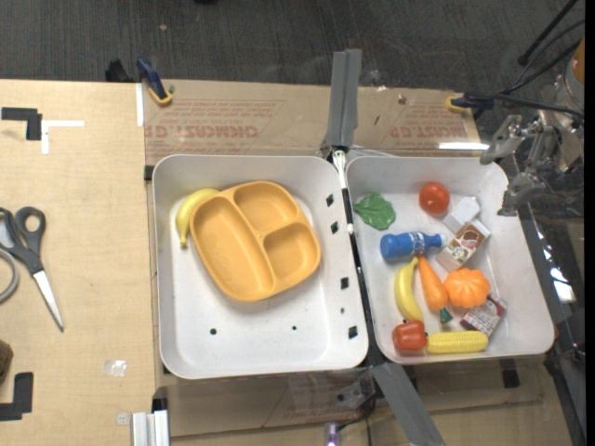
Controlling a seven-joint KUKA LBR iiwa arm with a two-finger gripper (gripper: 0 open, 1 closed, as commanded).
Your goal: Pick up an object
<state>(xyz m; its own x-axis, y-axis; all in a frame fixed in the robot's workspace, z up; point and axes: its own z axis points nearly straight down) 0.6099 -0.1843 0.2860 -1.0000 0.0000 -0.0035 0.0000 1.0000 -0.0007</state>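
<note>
The right bin (pixel 530 277) holds several toy foods: a green leaf (pixel 375 210), a red tomato (pixel 433 198), a blue bottle (pixel 409 244), a small carton (pixel 466 243), a banana (pixel 405 293), a carrot (pixel 431 284), an orange pumpkin (pixel 467 287), a red pepper (pixel 409 338), a corn cob (pixel 456 342) and a packet (pixel 484 316). My gripper (pixel 513 177) hangs over the far right corner of that bin, apart from all of them and to the right of the tomato. Nothing shows in its grasp.
In the left bin (pixel 251 342) a yellow divided plate (pixel 256 240) lies with another banana (pixel 189 214) along its left rim. Scissors (pixel 33 260) rest on the wooden bench at the far left. A blue clamp (pixel 153 80) sits on the cardboard behind the bins.
</note>
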